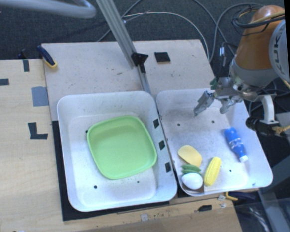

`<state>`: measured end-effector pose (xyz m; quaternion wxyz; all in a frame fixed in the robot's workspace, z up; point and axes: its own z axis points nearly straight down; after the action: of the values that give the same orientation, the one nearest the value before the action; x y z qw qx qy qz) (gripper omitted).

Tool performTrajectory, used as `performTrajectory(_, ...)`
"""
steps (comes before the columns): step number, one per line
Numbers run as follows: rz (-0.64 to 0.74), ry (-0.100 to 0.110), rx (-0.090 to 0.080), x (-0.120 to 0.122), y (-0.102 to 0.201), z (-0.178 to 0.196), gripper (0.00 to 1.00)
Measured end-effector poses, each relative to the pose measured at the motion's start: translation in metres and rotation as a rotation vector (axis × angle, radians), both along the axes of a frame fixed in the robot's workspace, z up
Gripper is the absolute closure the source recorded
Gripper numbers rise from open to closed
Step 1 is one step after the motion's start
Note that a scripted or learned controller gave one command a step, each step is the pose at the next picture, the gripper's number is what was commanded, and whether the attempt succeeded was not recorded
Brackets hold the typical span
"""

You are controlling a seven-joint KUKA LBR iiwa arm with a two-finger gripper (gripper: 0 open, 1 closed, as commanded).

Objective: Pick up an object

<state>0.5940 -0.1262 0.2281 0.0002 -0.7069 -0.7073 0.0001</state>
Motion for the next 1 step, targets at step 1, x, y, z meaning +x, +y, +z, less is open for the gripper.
performTrajectory(1,0.000,0.004,0.000,-0.0073,0.0018,-0.0450,0.00)
